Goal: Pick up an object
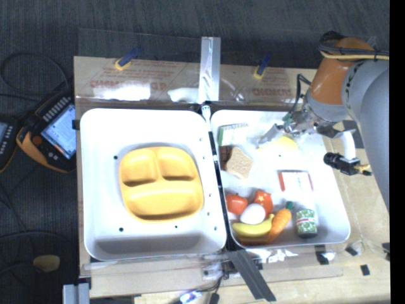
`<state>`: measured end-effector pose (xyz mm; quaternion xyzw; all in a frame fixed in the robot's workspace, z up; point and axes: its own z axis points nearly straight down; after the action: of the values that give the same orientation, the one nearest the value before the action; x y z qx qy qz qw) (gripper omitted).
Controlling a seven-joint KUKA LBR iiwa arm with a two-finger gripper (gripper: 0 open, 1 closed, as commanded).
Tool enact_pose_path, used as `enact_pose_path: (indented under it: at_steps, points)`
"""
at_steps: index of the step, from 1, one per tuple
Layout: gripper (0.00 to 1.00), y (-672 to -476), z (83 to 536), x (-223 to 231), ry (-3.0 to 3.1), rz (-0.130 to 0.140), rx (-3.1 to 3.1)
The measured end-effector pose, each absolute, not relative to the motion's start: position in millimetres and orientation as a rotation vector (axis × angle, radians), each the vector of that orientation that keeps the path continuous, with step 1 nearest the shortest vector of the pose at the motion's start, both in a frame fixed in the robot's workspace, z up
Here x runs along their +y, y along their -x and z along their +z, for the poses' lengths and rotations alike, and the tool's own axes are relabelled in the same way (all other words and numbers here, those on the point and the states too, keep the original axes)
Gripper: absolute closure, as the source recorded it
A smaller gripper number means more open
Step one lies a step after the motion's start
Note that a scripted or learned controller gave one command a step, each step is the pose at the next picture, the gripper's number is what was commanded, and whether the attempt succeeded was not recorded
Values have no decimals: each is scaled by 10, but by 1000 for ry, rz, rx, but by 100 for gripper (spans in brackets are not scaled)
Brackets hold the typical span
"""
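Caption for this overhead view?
Gripper poised beside a lemon in the right bin; yellow tray fills the left bin.

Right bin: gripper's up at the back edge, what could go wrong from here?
1. The gripper sits beside the pale yellow item near the right bin wall; a descent could graze that wall.
2. The banana, carrot and white egg are packed touching, so picking one may drag its neighbours.

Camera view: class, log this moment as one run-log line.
claw: over right bin, beside lemon | grasp: none seen | left bin: yellow tray | task: unfinished
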<state>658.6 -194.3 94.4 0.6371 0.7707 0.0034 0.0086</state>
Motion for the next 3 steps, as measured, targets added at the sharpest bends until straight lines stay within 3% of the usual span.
enact_pose_path:
  at_steps: [2,3]
  points:
    - [0,-6373,949,-2135,-2120,33,2305]
    - [0,-6298,929,-2129,-2114,28,2310]
